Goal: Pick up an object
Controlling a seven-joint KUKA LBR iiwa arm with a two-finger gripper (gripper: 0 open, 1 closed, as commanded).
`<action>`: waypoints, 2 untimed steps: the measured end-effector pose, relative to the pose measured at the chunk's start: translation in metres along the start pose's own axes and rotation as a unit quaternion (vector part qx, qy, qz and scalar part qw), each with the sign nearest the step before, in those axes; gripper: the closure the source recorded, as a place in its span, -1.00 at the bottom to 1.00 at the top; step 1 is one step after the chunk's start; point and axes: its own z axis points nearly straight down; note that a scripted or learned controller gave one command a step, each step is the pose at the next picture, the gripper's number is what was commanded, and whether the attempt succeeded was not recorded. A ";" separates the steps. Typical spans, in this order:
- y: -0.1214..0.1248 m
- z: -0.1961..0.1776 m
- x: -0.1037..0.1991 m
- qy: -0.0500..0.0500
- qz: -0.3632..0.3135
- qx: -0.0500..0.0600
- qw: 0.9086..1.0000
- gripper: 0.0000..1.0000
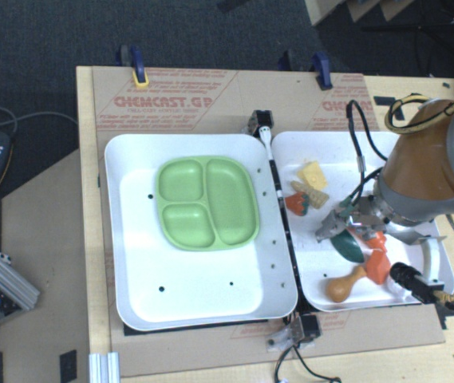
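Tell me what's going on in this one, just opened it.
A grey and orange robot arm reaches in from the right over the right bin, its gripper low among the small items there: a yellow block, a red piece, a dark green item, an orange piece and a tan wooden piece. Nothing can be seen lifted. The left bin holds a green divided plate.

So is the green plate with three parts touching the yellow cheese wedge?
Apart. The camera view shows the green divided plastic plate alone in the left white bin, and the yellow cheese-shaped wedge in the right white bin beyond the rims between them.
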 end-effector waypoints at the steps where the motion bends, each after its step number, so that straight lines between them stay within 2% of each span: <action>1: 0.000 0.045 0.001 0.000 0.000 0.000 1.000 -1.00; 2: 0.000 0.032 0.000 -0.001 0.001 -0.003 1.000 1.00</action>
